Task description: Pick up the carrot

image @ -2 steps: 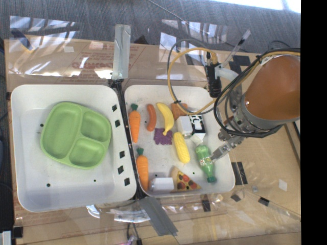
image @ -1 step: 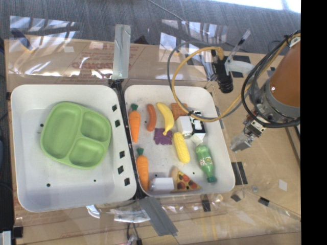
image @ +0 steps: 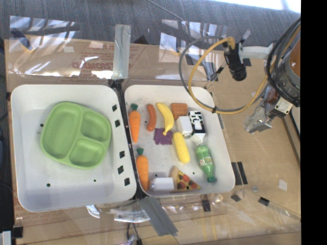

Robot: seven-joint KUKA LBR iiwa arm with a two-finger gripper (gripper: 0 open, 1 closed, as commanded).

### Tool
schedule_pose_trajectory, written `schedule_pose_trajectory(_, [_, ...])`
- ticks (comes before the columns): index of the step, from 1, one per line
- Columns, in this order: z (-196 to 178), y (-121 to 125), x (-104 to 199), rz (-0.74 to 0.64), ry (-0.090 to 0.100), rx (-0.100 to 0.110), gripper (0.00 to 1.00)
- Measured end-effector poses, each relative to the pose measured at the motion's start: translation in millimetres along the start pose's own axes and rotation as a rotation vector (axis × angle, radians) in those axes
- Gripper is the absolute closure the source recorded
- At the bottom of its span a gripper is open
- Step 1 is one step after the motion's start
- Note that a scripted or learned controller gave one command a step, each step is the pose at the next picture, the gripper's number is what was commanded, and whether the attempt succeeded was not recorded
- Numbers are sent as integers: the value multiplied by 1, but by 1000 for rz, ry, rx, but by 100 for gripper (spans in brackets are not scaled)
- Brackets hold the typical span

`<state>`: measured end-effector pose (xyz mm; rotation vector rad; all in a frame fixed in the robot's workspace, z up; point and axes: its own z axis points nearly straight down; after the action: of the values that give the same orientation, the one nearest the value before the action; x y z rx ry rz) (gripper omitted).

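Observation:
Two orange carrots with green tops lie along the left wall of the right bin (image: 220, 137). One carrot (image: 134, 124) is toward the back. The other carrot (image: 142, 170) is toward the front, beside a white block. My gripper (image: 257, 122) hangs off to the right of the right bin, over the bare bench and well away from both carrots. Nothing shows in it.
The right bin also holds a sausage (image: 150, 117), banana (image: 166, 117), corn cob (image: 181, 147), green bottle (image: 205, 162), pizza slice (image: 185, 180), a purple piece and small boxes. A green divided plate (image: 76, 134) lies in the left bin. Yellow and black cables (image: 204, 70) loop above the right bin's back corner.

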<state>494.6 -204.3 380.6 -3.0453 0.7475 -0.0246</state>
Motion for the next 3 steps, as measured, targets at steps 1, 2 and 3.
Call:
schedule_pose_trajectory(1, [-114, 6, 0, -284, 5, 4, 100])
schedule_pose_trajectory(2, [82, -4, 17, -253, -23, 1, 100])
schedule_pose_trajectory(3, [44, 11, -7, -283, -6, 3, 100])
